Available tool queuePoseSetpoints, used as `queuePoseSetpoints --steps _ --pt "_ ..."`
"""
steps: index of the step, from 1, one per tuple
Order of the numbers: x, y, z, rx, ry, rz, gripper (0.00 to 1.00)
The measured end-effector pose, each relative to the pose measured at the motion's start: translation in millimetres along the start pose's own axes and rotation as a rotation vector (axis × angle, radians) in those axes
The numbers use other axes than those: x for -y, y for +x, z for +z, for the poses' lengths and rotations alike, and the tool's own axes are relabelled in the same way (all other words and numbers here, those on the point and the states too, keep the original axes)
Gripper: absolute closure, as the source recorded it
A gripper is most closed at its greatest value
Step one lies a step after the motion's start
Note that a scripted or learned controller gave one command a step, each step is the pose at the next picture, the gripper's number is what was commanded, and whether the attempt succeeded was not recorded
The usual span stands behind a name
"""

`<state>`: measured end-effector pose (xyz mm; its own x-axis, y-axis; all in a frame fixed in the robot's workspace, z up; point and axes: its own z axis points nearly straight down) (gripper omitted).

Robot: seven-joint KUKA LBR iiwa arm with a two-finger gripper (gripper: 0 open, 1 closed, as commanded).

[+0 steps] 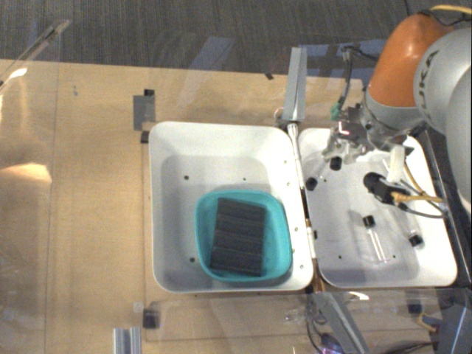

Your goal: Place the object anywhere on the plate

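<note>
The pincer [341,147] hangs over the far left corner of the right bin [435,273], close to the wall shared with the neighbouring bin. Its tip is small and cluttered with fittings, so I cannot tell whether it is spread or pressed together, and nothing can be seen pinched in it.

Just below it in the view, on the same bin's floor, lie a few small black pieces [366,220] and a clear tube [376,245].

Further out, down and to the view's left of the pincer and across the shared wall, the left bin [158,198] holds the teal plate [203,223]. The dark ribbed block [238,236] lies flat on it, well inside the rim.

By my reading the placing looks done, and the step in hand is clearing away. To do that well, the arm should rise straight up before any sideways travel. It should stay on its own side of the wall, so nothing nudges the plate.

The block's long axis runs from the far side of the plate toward the near side. Its far end leans slightly to the view's right, toward the pincer, and its ribs cross that axis.
</note>
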<state>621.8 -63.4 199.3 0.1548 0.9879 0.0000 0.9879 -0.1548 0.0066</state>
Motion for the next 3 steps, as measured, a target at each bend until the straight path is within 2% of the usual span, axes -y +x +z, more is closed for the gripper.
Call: queuePoseSetpoints --steps 1,2,3 --pt "76 28 14 -0.002 0.003 0.004 1.00" --pt "119 78 -2 -0.002 0.003 -0.208 1.00" --pt "119 78 -2 -0.002 0.002 -0.208 0.00"
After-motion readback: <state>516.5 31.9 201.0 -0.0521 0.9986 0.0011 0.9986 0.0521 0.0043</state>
